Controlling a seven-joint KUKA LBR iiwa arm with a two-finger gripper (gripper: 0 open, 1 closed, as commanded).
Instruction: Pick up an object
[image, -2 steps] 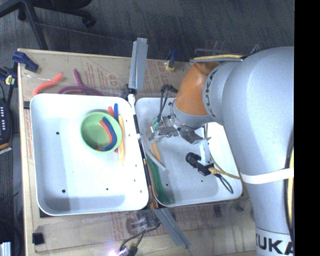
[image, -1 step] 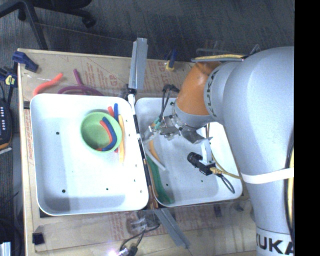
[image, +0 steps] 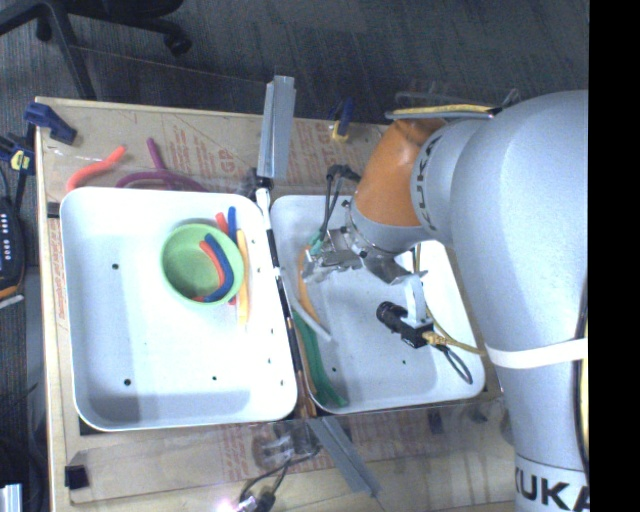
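Hand (image: 322, 262) partly hidden by arm (image: 520, 230)

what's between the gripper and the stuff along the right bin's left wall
Nothing visible. The gripper hangs low in the right bin, close above the orange stick and green strip along that wall. The arm's shadow and bulk hide the gap itself, so contact cannot be told.

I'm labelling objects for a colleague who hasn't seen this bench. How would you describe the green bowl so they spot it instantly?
Look at the left white bin, the one away from the arm. In its upper middle sits the green bowl, round and pale green. Thin red, blue and yellow sticks lie against its right side; the bowl is the one round, wide thing among them.
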